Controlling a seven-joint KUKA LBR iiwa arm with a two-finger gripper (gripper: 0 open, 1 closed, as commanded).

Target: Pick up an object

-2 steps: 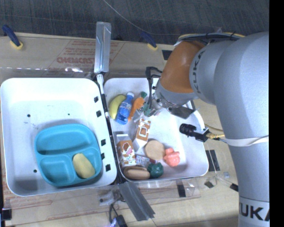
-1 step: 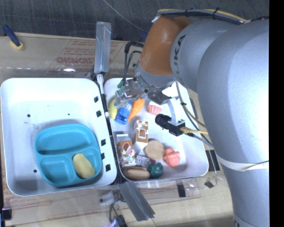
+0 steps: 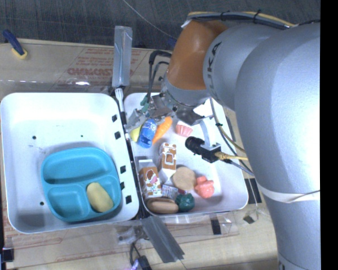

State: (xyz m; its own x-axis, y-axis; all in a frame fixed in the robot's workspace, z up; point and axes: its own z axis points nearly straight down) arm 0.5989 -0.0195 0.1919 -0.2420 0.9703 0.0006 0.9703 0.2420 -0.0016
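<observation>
The hand (image 3: 148,107) is low in the right bin (image 3: 236,180), just above the blue bottle (image 3: 148,131) and beside the carrot (image 3: 163,127), so it looks ready to grab; next it must close on one toy and lift.

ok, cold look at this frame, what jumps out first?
The grey arm with its orange band fills the right side, reaching down into the right bin over a pile of toy food. In the left bin sits a blue tray with a yellow potato in its lower right compartment. A carrot lies just below the wrist.
</observation>
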